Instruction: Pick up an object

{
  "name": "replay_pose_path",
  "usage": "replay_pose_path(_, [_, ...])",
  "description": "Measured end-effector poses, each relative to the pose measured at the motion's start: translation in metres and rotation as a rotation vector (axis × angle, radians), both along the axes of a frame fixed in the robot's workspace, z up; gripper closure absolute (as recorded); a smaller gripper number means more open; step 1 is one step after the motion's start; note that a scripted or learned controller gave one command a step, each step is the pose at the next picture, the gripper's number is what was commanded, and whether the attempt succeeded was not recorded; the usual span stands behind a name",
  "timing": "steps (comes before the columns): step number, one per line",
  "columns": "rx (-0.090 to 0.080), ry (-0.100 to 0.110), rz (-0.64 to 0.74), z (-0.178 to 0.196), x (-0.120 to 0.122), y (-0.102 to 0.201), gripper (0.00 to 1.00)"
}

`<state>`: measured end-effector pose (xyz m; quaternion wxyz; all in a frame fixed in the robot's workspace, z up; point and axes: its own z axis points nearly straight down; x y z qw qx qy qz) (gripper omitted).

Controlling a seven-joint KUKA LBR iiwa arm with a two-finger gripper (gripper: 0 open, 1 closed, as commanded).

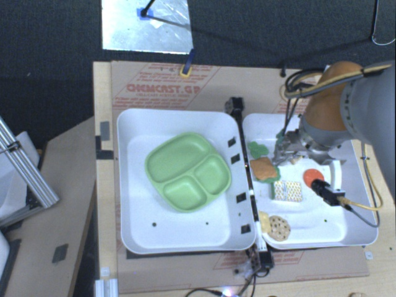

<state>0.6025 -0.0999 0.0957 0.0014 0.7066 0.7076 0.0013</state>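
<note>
- Tan pastry (265, 169): lies flat at the right bin's left side, right of frame centre.
- Green piece (258, 148): just above it.
- Patterned packet (288, 191): below-right.
- Orange disc (313, 177): further right.
- Cookie (278, 228): lower left corner.

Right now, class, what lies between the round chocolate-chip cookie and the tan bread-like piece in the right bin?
A small checkered square packet, seen in the camera view.

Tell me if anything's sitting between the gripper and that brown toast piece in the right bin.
Nothing visible does. The gripper hangs just right of the brown toast piece, with bare bin floor between them; the green piece lies off to the side.
</note>
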Motion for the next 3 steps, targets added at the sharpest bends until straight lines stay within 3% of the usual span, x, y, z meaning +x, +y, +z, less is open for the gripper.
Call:
replay_pose_path(2, [-0.001, -0.003, 0.004, 0.111, 0.012, 0.003, 1.00])
replay_pose_path(3, [0.000, 0.000, 0.004, 0.130, 0.013, 0.004, 1.00])
